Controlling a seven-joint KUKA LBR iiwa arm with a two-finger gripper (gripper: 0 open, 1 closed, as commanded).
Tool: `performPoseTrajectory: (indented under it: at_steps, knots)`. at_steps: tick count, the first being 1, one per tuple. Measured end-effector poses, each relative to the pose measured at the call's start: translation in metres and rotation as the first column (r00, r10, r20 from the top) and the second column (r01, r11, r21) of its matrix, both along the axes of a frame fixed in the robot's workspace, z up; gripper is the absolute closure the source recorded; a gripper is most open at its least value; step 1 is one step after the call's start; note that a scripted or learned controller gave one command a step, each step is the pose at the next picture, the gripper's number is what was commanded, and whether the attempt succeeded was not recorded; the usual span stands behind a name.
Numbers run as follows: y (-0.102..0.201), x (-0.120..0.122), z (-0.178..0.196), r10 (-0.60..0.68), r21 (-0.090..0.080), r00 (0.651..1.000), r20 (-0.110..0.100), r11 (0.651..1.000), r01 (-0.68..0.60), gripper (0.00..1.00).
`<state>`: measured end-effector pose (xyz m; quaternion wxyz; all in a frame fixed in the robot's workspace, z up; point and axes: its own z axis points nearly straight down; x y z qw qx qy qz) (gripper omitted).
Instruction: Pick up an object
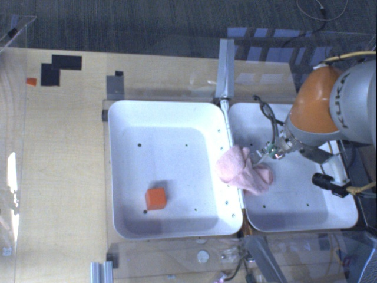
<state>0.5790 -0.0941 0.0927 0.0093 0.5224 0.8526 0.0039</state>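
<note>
Camera view: our jaws (263, 155) sit touching the pink cloth (242, 171) draped over the bins' shared rim; can't tell if they're gripping it.

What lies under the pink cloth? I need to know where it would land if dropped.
The pink cloth lies over the rims where the left bin and right bin meet. Anything beneath its folds is hidden.

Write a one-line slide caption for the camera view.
Arm reaches from the right, hand at a pink cloth draped over the wall between two bins; an orange block lies in the left bin.
</note>
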Motion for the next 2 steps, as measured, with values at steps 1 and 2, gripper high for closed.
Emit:
performPoseTrajectory:
  at_steps: [1,2]
  knots:
    - [0.0000,0.0000,0.0000,0.000,0.000,1.000,0.000,1.000,0.000,0.00]
    - [0.0000,0.0000,0.0000,0.000,0.000,1.000,0.000,1.000,0.000,0.00]
